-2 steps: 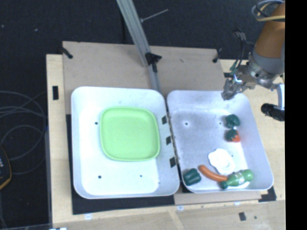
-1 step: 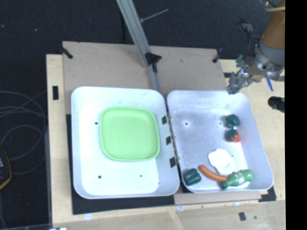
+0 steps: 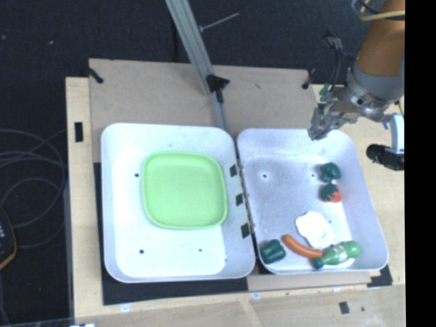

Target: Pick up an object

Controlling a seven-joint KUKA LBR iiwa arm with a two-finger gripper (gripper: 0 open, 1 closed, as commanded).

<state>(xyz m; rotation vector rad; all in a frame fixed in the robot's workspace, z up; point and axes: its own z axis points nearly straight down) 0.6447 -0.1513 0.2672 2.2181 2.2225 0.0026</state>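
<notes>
The right bin (image 3: 279,155) holds several small objects. A dark teal piece (image 3: 330,172) lies near its right wall, with a small red and orange piece (image 3: 332,195) just below it. Further down rest a white fried-egg shape (image 3: 314,228), an orange carrot-like stick (image 3: 300,246), a green bottle (image 3: 338,253) and a dark green block (image 3: 273,251). My gripper (image 3: 318,132) hangs over the bin's far right corner, above and apart from all of them, with nothing seen between its fingers.
The left bin (image 3: 122,182) carries a light green square plate (image 3: 184,189). A grey slanted pole (image 3: 194,39) rises behind the bins and meets the bench near their shared edge. The arm's orange band (image 3: 381,53) stands at the upper right.
</notes>
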